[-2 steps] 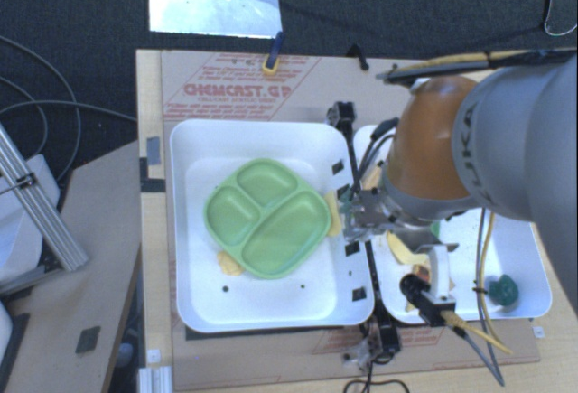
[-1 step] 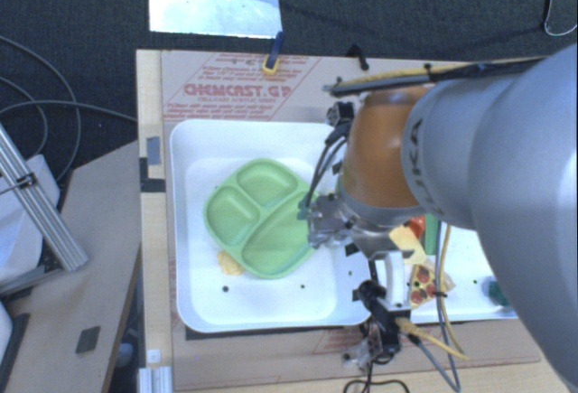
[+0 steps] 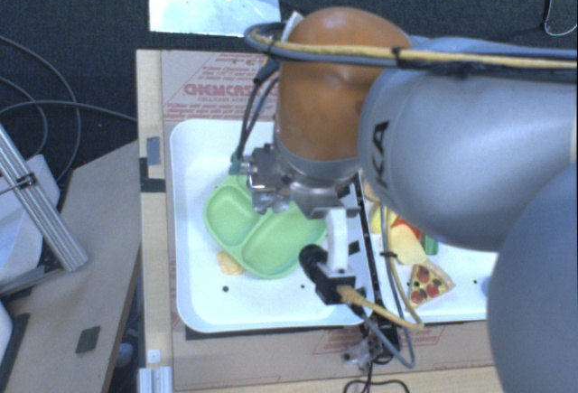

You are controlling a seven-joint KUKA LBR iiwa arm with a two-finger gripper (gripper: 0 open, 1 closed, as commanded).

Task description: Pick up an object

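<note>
A light green divided plate (image 3: 242, 227) lies in the left part of the white bin (image 3: 194, 292). A small tan piece (image 3: 230, 266) rests at the plate's front left edge. My gripper (image 3: 305, 203) hangs below the orange band, right over the plate's right half, and the wrist hides how it meets the plate. To the right lie a toy pizza slice (image 3: 426, 284) and a yellow item (image 3: 407, 245), with a small green piece (image 3: 431, 247) beside it.
The grey arm (image 3: 470, 147) covers the bin's right side and whatever lies beneath it. Cables (image 3: 384, 314) trail over the bin's front rim. Cardboard (image 3: 212, 84) lies under the bin, and an aluminium rail (image 3: 36, 201) stands at the left.
</note>
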